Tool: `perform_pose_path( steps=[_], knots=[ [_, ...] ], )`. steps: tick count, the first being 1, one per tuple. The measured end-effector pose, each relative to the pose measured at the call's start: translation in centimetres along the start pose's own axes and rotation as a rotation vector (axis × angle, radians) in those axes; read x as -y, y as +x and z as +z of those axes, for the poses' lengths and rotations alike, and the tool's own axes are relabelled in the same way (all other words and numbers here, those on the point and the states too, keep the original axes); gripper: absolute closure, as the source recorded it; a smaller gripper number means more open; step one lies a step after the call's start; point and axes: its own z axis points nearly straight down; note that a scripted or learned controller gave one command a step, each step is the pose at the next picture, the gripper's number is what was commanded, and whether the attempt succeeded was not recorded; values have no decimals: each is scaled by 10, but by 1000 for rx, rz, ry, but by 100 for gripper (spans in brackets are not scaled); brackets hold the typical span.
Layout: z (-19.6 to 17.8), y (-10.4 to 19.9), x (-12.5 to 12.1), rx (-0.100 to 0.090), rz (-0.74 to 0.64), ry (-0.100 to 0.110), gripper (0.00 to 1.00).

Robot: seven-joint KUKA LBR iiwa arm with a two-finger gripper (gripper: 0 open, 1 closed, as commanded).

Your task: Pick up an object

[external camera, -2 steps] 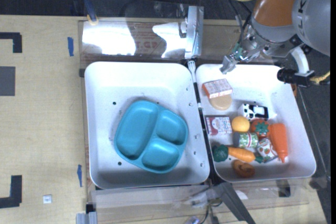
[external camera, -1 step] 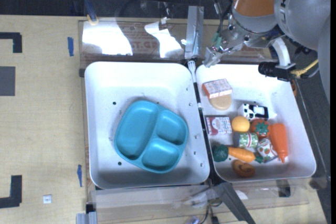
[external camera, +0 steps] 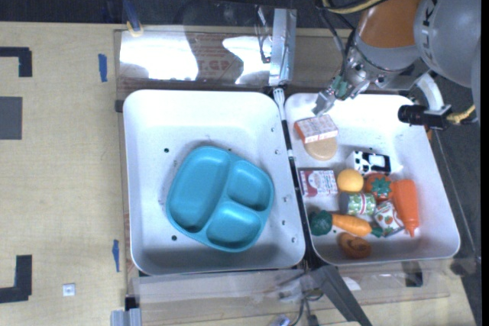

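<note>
We find almost no legible writing in this view. On the grey arm housing (external camera: 451, 19) at the upper right, part of one dark letter, seemingly a "K", shows at the frame edge; the rest is cut off. The small red-and-white carton (external camera: 318, 183) in the right bin (external camera: 443, 233) bears printed markings, and so does the green-and-white can (external camera: 361, 204), but both are too small and blurred to read.
</note>
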Motion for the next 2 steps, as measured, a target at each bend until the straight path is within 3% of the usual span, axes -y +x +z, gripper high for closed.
perform_pose_path(
  steps=[1,2],
  knots=[
    [-64,66,-45,3,253,-11,100],
    [-97,134,-90,4,34,-11,100]
  ],
)
